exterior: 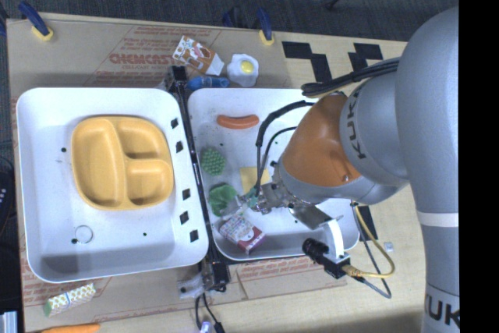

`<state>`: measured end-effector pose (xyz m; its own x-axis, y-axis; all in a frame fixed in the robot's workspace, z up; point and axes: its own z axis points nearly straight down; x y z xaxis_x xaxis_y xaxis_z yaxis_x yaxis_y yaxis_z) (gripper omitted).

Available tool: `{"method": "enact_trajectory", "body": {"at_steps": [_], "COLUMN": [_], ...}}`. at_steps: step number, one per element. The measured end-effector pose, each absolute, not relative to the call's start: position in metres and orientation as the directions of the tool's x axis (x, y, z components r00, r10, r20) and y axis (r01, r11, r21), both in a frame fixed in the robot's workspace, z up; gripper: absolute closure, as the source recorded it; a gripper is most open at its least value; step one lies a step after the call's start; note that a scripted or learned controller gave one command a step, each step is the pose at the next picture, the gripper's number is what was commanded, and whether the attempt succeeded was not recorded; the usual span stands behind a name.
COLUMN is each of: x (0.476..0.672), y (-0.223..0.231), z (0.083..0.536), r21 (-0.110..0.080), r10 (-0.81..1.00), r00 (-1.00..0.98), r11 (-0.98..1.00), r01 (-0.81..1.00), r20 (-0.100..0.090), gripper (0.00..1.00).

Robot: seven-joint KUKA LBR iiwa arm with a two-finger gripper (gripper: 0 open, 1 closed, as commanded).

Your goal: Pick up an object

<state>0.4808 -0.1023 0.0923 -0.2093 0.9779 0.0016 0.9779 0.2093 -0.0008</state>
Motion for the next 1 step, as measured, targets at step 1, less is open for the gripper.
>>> {"method": "enact_trajectory", "body": {"at_steps": [1], "x": [0.4975], "y": [-0.0988], "z": [0.0922], "r21": [-0.001], "r10": [0.955], "r00": [-0.296], "r11": [0.296], "r01": [0.955], "r20": [0.001], "gripper": [0.00]}}
